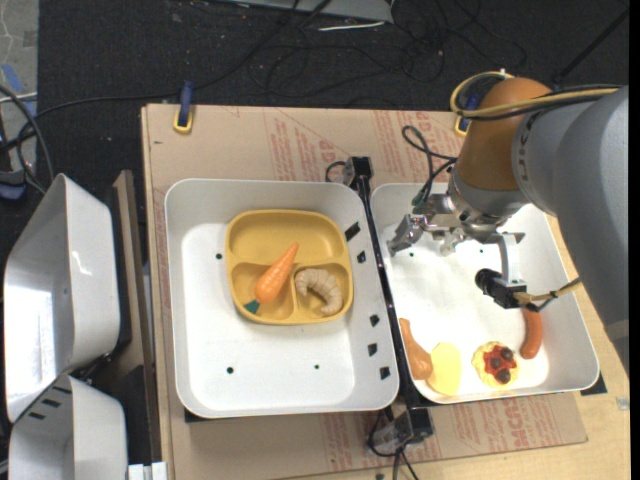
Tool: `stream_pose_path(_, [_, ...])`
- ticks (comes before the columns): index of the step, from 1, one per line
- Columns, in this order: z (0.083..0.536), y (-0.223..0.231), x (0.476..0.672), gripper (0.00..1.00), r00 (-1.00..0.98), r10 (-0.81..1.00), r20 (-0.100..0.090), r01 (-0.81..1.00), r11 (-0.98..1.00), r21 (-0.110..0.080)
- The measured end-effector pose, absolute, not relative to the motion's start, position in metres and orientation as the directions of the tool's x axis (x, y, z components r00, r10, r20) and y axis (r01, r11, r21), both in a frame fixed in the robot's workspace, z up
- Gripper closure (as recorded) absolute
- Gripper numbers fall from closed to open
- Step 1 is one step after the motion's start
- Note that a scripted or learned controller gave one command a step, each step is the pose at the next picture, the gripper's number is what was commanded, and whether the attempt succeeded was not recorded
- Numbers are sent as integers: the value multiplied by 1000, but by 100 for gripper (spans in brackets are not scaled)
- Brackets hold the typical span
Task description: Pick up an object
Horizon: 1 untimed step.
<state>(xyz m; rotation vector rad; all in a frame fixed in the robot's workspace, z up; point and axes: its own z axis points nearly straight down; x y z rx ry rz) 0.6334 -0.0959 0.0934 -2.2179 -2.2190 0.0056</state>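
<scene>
My gripper hangs over the back half of the right bin, below the orange band of the arm. It stands apart from the toy foods along that bin's front: a red sausage, a small round tart with red topping, a pale yellow piece and an orange drumstick-shaped piece. In the left bin a yellow divided plate holds an orange carrot and a beige shrimp.
A black divider with clips runs between the two bins. Cables trail over the bench behind the right bin and around the arm. White containers stand off the bench at the left.
</scene>
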Motion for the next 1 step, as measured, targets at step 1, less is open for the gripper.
stream_pose_path(1, [108,-96,635,100,1,1000,-1,1000,-1,1])
